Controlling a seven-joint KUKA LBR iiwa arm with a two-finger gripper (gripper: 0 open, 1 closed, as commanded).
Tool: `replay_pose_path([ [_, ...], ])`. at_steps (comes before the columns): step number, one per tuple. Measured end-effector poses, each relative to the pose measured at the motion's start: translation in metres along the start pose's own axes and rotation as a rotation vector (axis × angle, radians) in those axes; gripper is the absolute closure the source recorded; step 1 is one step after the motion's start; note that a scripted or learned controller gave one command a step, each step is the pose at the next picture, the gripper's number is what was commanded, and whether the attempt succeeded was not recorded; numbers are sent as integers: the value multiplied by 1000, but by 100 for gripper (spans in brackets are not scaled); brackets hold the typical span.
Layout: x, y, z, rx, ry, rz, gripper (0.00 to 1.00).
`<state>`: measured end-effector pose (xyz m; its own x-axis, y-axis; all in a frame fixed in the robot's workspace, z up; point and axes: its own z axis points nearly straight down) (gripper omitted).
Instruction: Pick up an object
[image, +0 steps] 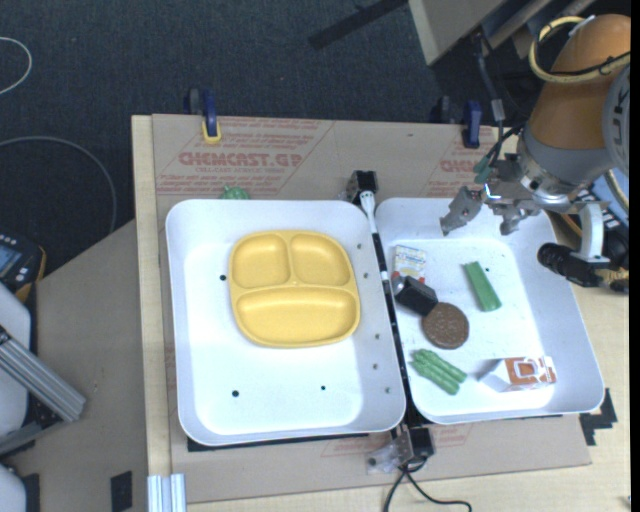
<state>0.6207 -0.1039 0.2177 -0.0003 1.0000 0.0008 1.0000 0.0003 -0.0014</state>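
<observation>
**Gripper hovering over the top of the right bin, nothing grasped yet**

The gripper (483, 212) hangs above the 12 o'clock edge of the right bin (570, 330). Its two fingers (458, 215) are spread apart and there is nothing between them. No object is chosen for certain; I judge that the approach is the step in hand.

To do it well, the arm should come down on a piece that lies free. The green stick (482, 285), in the upper middle of this bin, seems the easiest: it lies apart from its neighbours, at about 6 o'clock from the gripper. The fingers should close across its narrow side, so the wrist must turn to match its slant. The risk is to close too high and slip off.

The right bin also holds a small printed packet (409, 264) at about 10 o'clock, a black block (416, 297) just below it, and a brown disc (445, 326) that touches or nearly touches the block; the view is not clear enough to say which. At 7 o'clock lies a green pod-like piece (438, 370), and at 5 o'clock a white and orange carton (520, 373) near the rim.

The left bin (200, 380) holds one yellow divided plate (295, 288) with three compartments, lying towards 12 o'clock, and I see nothing on it. Both bins rest on the counter (160, 180).
</observation>
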Motion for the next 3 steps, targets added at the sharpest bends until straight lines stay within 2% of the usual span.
replay_pose_path([
  [1,9,-28,96,11,2,1,0],
  [2,83,-70,-34,-7,1,-6,0],
  [3,79,-68,-39,-5,-1,-1,100],
])
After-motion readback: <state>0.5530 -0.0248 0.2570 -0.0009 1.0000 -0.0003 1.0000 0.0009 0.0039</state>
